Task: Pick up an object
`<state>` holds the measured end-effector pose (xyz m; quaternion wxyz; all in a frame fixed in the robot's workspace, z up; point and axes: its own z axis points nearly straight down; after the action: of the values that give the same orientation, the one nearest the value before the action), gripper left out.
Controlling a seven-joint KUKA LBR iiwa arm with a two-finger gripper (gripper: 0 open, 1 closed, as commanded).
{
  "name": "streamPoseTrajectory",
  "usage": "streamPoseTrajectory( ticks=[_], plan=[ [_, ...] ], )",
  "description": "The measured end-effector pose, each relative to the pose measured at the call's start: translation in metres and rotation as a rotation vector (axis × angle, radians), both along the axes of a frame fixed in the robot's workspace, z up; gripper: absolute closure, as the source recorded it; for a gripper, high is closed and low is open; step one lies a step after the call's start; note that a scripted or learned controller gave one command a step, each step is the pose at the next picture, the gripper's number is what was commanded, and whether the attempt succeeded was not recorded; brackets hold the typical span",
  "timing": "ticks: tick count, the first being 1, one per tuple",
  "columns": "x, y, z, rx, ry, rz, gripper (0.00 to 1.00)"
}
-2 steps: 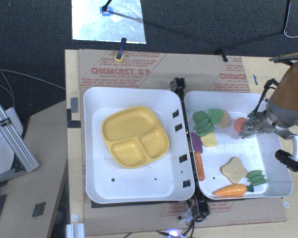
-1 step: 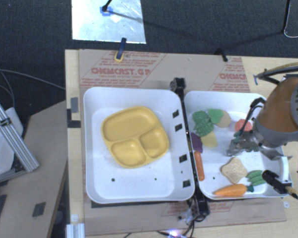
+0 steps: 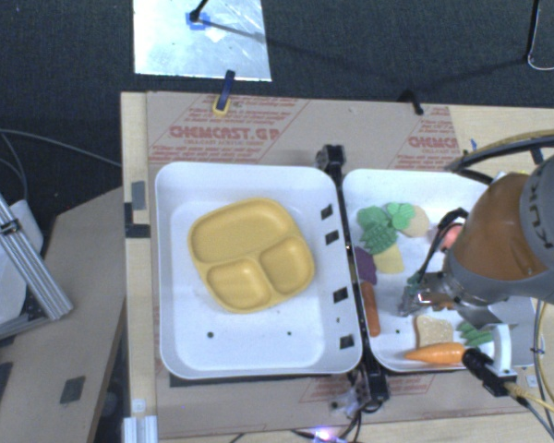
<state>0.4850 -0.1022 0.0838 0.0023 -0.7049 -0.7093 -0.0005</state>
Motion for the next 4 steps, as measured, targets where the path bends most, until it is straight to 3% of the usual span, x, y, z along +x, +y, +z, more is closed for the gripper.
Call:
streamPoseTrajectory(
  ticks=[1, 2, 3, 4],
  plan=[
    [0.003, 0.090, 0.106, -0.002, -0.012, 0.007, 1.00],
    [0.002, 0.094, 0.101, -0.003, -0.005, 0.000, 1.00],
    [0.036, 0.075, 0.101, -0.005, -0.006, -0.005, 1.00],
    [0.000, 0.133, 0.100, -0.002, -0.001, 0.002, 1.00]
  ],
)
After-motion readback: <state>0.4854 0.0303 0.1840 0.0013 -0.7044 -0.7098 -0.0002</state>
